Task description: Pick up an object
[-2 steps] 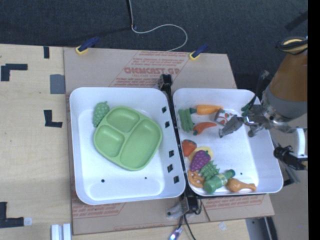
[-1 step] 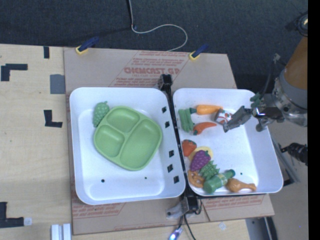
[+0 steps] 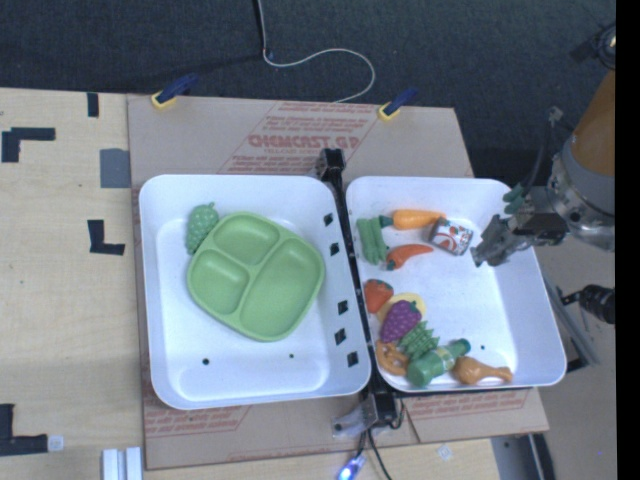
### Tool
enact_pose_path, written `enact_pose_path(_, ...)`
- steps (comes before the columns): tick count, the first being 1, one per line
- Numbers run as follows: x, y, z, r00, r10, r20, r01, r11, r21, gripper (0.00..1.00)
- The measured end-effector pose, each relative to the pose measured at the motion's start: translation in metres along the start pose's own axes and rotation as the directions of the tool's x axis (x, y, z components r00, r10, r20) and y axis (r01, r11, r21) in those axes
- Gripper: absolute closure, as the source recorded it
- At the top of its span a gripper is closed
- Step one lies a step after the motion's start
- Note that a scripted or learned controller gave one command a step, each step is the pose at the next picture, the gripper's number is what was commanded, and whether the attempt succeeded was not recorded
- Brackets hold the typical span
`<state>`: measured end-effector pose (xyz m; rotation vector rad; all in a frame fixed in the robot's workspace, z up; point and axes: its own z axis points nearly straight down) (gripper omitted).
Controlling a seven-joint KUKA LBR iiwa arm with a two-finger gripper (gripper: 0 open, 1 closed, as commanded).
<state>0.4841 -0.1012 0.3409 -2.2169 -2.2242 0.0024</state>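
Pincer (image 3: 492, 248) (grip state unclear) hovers beside can (image 3: 451, 236); right bin (image 3: 520, 308).

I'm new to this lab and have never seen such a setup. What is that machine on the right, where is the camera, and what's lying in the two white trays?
One camera looks down at a slant on a bench. The arm, grey with an orange band, reaches in from the right; its gripper hangs over the right bin, near a small can. That bin also holds toy food: a carrot, purple grapes, other pieces. The left bin holds a green divided plate and green grapes. Nothing shows between the fingers.
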Motion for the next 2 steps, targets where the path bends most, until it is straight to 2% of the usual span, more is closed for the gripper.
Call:
enact_pose_path(1,0.064,0.001,-0.045,1.0,-0.006,-0.002,0.006,1.0,-0.005,1.0)
enact_pose_path(2,0.135,0.0,-0.07,1.0,-0.006,-0.001,0.006,1.0,-0.003,1.0)
